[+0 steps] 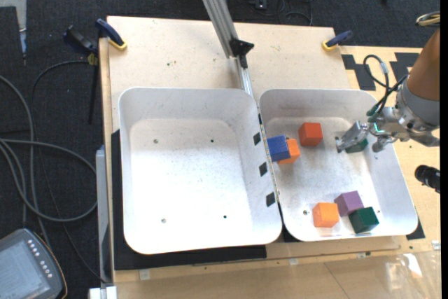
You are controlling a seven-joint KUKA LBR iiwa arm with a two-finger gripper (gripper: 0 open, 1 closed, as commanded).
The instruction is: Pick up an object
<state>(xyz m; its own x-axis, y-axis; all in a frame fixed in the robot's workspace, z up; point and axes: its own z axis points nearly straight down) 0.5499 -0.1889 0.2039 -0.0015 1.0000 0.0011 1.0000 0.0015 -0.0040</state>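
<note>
Orange block (311, 134), at 9 o'clock of the gripper (353, 141) in the right bin (392, 171): likely light, rigid, flat-sided; best pinched across opposite faces; gripper state cannot be told

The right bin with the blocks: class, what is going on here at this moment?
A grey robot arm reaches in from the right, its hand over the right bin, beside an orange block. Nothing shows between its fingers. A blue block sits near the divider; orange, purple and green blocks cluster at the front.
</note>
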